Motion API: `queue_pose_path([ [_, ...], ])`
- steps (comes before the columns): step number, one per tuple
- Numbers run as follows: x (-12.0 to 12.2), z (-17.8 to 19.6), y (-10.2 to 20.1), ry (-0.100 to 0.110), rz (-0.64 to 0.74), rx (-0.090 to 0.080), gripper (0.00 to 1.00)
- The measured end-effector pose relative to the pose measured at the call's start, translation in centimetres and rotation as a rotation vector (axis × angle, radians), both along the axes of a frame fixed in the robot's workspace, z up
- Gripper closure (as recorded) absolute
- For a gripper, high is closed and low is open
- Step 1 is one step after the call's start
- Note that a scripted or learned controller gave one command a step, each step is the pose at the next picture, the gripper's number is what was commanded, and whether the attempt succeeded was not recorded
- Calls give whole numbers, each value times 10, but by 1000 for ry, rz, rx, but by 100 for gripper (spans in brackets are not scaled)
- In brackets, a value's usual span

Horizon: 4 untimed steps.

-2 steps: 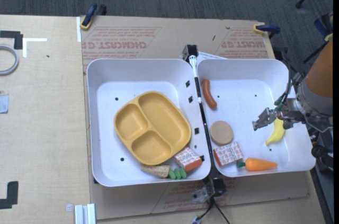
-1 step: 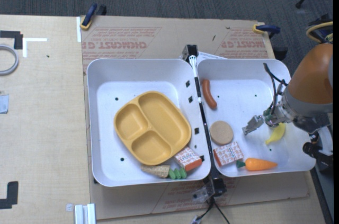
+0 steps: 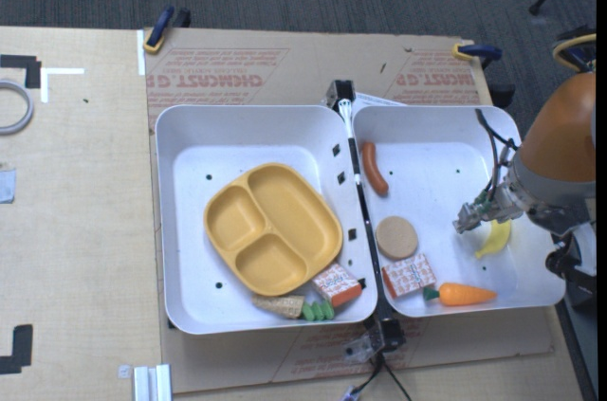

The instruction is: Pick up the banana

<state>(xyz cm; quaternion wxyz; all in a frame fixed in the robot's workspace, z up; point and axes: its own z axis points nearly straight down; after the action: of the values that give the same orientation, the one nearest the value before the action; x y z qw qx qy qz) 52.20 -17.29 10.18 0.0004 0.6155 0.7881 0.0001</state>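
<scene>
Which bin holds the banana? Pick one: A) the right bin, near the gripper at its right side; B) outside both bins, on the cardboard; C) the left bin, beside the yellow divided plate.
A: the banana lies in the right bin, just under the gripper, with the carrot below it; the yellow divided plate sits in the left bin.

In the left white plastic bin (image 3: 180, 200) lies a yellow three-compartment plate (image 3: 273, 227), while the right white plastic bin (image 3: 427, 138) holds a yellow banana (image 3: 494, 239) just beside the gripper (image 3: 471, 217), with an orange toy carrot (image 3: 464, 295) nearer the front rim
</scene>
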Motion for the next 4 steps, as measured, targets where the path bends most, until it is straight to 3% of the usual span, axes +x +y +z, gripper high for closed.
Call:
queue_pose_path([
  [1, -41, -10, 5, 1, 310, 1, 100],
  [2, 52, 29, 68, 1, 51, 0, 100],
  [3, 52, 29, 68, 1, 51, 0, 0],
  [4, 37, 65, -20, -1, 36, -1, 0],
])
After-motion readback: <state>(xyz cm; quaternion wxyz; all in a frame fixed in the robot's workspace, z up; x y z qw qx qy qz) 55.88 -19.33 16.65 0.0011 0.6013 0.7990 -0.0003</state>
